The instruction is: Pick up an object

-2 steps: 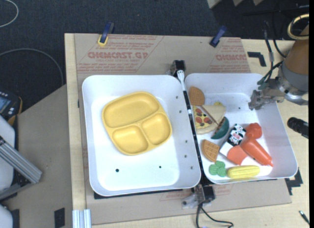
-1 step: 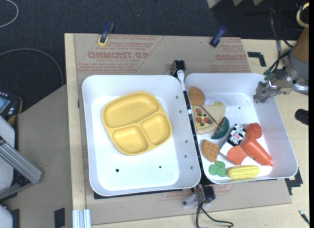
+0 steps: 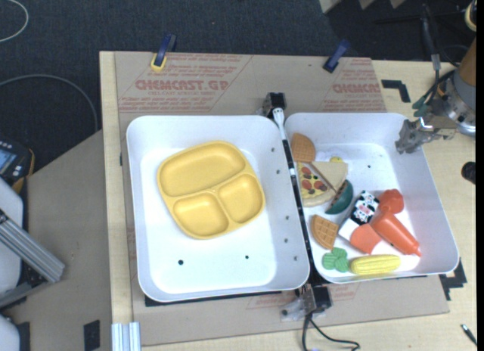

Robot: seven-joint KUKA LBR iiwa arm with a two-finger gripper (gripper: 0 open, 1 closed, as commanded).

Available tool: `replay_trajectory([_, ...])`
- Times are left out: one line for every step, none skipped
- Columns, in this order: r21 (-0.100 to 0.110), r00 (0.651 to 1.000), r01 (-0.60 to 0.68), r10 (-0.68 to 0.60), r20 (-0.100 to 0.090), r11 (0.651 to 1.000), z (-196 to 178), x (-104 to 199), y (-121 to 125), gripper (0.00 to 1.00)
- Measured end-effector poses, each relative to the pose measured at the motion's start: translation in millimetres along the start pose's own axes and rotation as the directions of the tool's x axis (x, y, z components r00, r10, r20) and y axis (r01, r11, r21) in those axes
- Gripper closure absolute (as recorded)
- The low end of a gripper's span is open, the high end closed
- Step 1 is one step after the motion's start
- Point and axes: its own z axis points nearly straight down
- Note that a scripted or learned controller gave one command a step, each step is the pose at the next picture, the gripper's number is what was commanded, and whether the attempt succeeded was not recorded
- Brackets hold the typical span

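Observation:
The right bin (image 3: 378, 134) holds a heap of toy food: a pizza slice (image 3: 314, 183), a round cookie (image 3: 303, 147), a waffle (image 3: 324, 231), a carrot (image 3: 397, 232), a corn cob (image 3: 373, 265), a green piece (image 3: 335, 259) and a black-and-white cow toy (image 3: 365, 207). My gripper (image 3: 411, 139) hangs over the far right rim of that bin, above and to the right of the heap, with nothing seen between its fingers.
The left bin (image 3: 151, 251) holds a yellow divided plate (image 3: 210, 188). Black clips (image 3: 275, 104) join the two bins at the back and front. Brown cardboard (image 3: 227, 77) lies under both bins, with clamps at its far edge.

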Motion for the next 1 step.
replay_trajectory([0.006, 1.000, 0.004, -0.004, -0.003, 1.000, 10.2, 53.9, 11.0, 1.00])
